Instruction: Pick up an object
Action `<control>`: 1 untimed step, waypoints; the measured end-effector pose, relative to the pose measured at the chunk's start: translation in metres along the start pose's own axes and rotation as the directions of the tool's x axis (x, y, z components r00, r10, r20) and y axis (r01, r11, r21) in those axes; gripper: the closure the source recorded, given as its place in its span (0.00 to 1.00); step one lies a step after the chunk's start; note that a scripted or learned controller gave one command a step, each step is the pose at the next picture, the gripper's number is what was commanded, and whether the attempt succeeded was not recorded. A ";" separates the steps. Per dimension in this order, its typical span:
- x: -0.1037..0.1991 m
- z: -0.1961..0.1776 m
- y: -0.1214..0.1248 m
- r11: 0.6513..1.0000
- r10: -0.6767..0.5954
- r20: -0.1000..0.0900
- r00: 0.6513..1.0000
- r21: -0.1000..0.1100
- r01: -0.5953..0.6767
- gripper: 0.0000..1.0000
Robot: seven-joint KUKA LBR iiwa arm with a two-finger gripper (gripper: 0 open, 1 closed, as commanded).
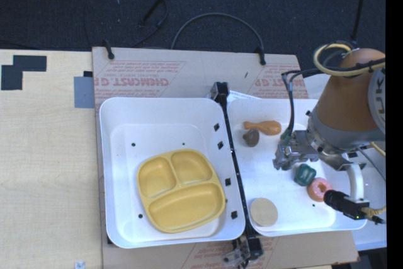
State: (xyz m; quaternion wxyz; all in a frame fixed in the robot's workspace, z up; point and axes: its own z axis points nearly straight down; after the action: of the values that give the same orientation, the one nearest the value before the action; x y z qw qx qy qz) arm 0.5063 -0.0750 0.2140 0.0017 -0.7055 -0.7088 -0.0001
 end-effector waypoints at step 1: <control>0.049 -0.012 0.013 1.000 0.000 0.000 1.000 0.000 0.000 1.00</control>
State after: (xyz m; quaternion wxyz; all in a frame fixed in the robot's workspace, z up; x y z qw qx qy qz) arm 0.5188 -0.0256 0.2256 0.0017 -0.7055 -0.7087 0.0003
